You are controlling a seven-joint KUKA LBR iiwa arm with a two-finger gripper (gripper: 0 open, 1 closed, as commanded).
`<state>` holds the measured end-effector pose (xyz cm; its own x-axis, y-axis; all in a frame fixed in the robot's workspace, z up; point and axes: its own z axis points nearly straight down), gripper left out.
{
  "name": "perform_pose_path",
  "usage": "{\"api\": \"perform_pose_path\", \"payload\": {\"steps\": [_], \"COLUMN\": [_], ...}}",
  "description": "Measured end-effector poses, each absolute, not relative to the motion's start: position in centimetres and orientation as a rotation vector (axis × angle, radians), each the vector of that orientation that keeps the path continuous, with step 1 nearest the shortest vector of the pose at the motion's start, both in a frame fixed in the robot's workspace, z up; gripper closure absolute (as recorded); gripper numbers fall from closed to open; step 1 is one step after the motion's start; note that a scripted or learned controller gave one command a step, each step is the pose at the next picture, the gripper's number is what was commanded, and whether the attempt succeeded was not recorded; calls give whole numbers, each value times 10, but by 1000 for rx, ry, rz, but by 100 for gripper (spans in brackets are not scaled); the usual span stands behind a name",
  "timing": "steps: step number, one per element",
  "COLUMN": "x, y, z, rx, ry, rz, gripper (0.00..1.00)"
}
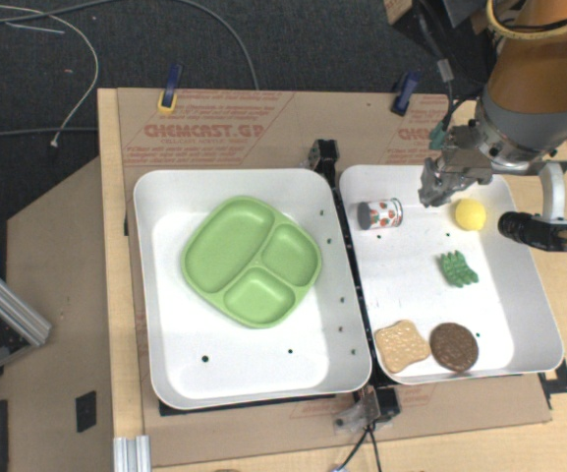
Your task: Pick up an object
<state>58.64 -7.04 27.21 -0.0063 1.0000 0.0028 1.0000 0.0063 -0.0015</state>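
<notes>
My gripper (438, 191) hangs over the back of the right bin (529, 293), just left of a yellow ball (471, 214) and to the right of a small can (379, 213) lying on its side. Nothing shows between the fingers. A green leafy piece (457, 268) lies in the middle of that bin. A square cracker (401, 345) and a round brown cookie (454, 346) rest at its front edge.
The left bin (165, 342) holds a green divided plate (253, 261). A black clamp (323, 153) sits between the bins at the back. The grey arm with its orange band (538, 57) fills the upper right. Blue clips (172, 86) hold the cardboard's back edge.
</notes>
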Motion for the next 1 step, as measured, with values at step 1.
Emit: {"api": "perform_pose_path", "payload": {"steps": [1], "x": [583], "y": [-12], "z": [272], "rx": [-2213], "ry": [-2225], "rz": [0], "gripper": [100]}}
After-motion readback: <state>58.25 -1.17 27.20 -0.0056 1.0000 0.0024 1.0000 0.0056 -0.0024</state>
